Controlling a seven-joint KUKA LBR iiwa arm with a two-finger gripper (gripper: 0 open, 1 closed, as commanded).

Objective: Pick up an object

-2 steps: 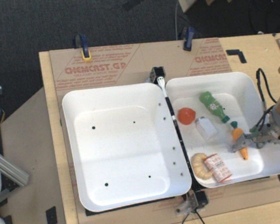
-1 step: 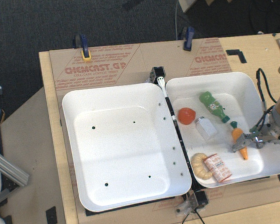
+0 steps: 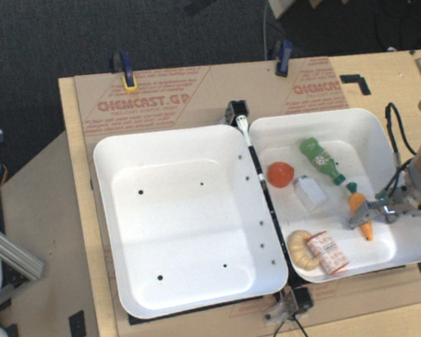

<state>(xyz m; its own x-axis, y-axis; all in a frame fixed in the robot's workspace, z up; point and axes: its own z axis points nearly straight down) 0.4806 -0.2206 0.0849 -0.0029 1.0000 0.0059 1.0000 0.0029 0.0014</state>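
The right bin [image 3: 372,124] holds several objects. An orange carrot [image 3: 359,201] lies near its right side, with a green bottle [image 3: 320,158] behind it, a red ball [image 3: 280,173] to the left and a small clear block [image 3: 310,190] beside that. A bread ring [image 3: 300,249] and a red-and-white packet [image 3: 328,252] lie at the front. My gripper [image 3: 367,216] reaches in from the right and sits low over the carrot, covering its middle. Whether it grips the carrot is hidden.
The left bin [image 3: 117,212] lies beside the right one, with a black divider strip [image 3: 261,188] between them. A black cable [image 3: 392,135] runs along the right bin's right wall. Blue clamps [image 3: 283,56] hold the board at the back.
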